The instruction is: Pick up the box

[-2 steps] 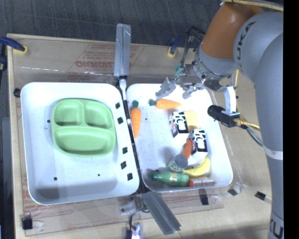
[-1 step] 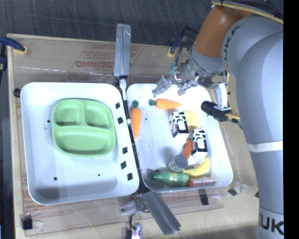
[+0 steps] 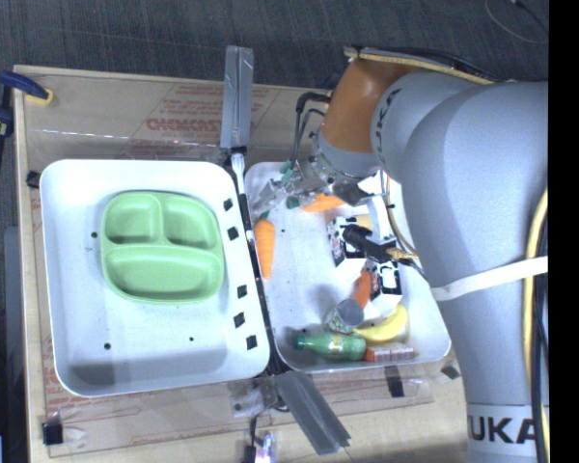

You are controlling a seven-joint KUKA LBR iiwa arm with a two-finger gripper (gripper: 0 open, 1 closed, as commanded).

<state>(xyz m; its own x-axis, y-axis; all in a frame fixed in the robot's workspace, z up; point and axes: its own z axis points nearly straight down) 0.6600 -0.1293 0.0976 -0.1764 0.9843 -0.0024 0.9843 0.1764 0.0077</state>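
Arm reaching into the right bin's far end.

The gripper hangs low over the far left corner of the right bin, near a carrot by the dividing wall. Along the near end lie a green bottle and a banana; a box with dark print sits toward the right side. In the left bin lies a green divided plate.
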